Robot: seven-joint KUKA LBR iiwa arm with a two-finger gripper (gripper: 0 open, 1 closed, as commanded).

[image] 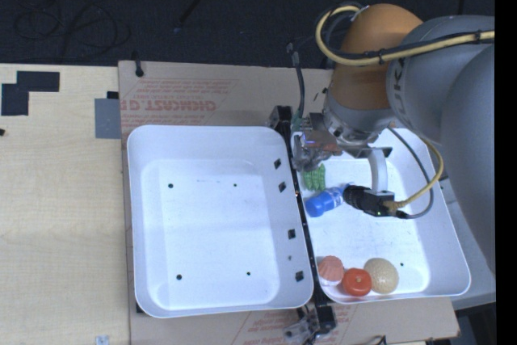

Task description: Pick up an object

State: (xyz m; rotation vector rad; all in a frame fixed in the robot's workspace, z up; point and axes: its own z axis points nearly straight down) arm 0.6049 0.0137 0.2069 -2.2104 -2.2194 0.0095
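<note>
While my arm (452, 93) hangs over the right bin (452, 271), my pincer (311, 153) sits low at its upper left corner; whether it is clenched I cannot tell. Just below it lies the blue bottle (323, 202), long axis slanting left-right, green toy (315, 176) between.

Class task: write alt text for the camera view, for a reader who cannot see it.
A grey arm's gripper hangs over the right white bin, above a green item and a blue cylinder. Three small round objects sit at its near edge.
</note>
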